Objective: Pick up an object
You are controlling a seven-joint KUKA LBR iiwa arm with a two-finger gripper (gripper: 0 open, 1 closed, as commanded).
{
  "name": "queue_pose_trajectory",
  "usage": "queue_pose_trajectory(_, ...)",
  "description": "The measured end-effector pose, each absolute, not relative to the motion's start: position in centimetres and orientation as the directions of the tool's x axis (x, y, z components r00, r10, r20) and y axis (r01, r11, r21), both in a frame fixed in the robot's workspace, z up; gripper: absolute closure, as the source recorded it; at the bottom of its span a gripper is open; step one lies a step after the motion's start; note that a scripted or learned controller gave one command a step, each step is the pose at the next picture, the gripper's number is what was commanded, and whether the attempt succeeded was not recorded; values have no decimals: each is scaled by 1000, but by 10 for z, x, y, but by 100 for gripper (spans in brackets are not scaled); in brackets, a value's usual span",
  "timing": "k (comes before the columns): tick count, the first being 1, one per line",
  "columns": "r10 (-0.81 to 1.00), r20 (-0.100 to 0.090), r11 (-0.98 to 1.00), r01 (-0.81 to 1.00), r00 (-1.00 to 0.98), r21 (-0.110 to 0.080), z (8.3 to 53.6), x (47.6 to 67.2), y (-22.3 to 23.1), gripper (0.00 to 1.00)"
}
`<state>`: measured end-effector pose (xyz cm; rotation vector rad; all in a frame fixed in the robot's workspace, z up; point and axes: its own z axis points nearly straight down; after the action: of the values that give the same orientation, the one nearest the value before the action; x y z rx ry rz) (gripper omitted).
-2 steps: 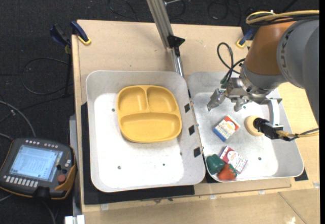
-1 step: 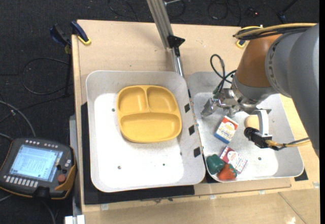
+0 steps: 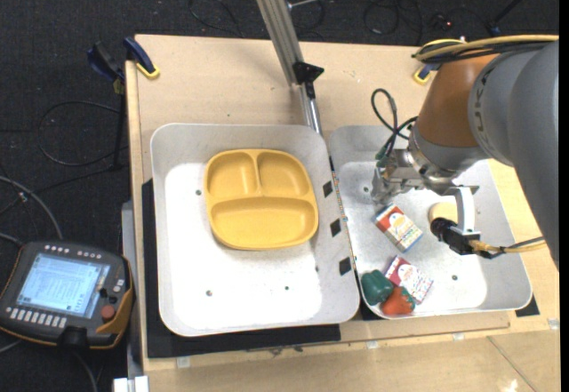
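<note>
Two white bins sit side by side on the worktop (image 3: 222,79). We see a yellow divided tray (image 3: 261,199) in the left bin (image 3: 178,292). In the right bin (image 3: 498,284), a small carton (image 3: 397,228) lies at the centre, and a second carton (image 3: 411,279) sits at six o'clock, touching a red and green toy (image 3: 384,291). Our gripper (image 3: 391,181) hangs at eleven o'clock from the first carton; we cannot tell how far it is open.

A handheld control pendant (image 3: 64,292) with a lit screen lies on the dark floor (image 3: 62,26) left of the bench (image 3: 213,79). Loose cables (image 3: 338,8) sprawl beyond the bench's far edge. A blue clamp (image 3: 138,57) grips its far left corner.
</note>
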<state>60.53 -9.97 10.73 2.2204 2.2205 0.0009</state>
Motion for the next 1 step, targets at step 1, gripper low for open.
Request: queue_pose_trajectory(1, 1000, -1, 2, 1000, -2, 5, 151, 610, -97, 100)
